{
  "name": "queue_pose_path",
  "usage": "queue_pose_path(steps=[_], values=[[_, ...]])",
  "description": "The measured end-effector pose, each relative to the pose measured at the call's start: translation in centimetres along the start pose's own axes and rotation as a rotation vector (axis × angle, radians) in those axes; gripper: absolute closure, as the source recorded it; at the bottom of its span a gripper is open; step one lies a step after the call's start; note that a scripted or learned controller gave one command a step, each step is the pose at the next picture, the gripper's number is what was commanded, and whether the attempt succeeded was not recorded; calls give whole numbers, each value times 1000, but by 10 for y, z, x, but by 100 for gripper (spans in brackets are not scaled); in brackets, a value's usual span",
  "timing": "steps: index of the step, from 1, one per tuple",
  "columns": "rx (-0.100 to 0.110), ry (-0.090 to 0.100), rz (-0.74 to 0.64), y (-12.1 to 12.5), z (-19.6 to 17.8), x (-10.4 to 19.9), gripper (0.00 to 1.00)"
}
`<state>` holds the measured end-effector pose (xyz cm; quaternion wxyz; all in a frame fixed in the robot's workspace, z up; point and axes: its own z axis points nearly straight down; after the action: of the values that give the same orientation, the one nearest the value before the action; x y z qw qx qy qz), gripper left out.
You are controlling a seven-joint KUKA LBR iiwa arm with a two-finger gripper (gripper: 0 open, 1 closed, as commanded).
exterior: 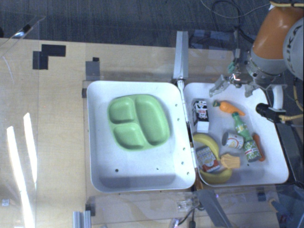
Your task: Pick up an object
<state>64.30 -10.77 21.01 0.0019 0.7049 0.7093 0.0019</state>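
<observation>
My gripper [233,86] hangs over the far edge of the right bin [278,167], its two fingers spread open with nothing between them. Just below it in the view lies an orange carrot [228,108]. Further toward the front are a green bottle [242,133], a small can [232,140], a banana [212,144], a colourful packet [209,158] and a yellow piece [230,162]. A black and white carton [201,113] rests against the bin's left wall.
The left bin [137,177] holds a green divided plate [139,121]. A metal post [180,53] stands between the bins at the back. Cables [223,6] trail behind the arm, whose orange band [273,30] sits at the upper right.
</observation>
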Motion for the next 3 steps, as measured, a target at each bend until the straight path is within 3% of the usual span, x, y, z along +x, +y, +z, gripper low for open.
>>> queue_pose_path(steps=[1,2,3], values=[[-2,-1,84,-20,123,-57,0],[-3,-1,59,1,122,-68,0],[-4,-2,54,2,109,-67,100]])
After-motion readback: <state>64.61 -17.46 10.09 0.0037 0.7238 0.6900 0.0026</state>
